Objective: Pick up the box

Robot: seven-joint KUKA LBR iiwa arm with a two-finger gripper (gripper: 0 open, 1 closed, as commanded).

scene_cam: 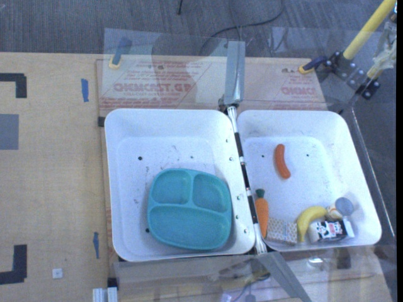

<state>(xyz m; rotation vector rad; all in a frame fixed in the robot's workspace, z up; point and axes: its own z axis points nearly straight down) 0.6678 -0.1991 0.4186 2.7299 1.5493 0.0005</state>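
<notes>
1. nearest us, the small black-and-white box (331,231) lies in the right bin's (352,137) near corner, touching the banana (310,219).
2. we judge it light, thin-walled and crushable; pinch its long flat sides gently.
3. we cannot tell the jaws' state.

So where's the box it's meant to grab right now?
The box lies in the right bin, in its near right corner, touching the banana on its left and just below a small grey cap.
</notes>
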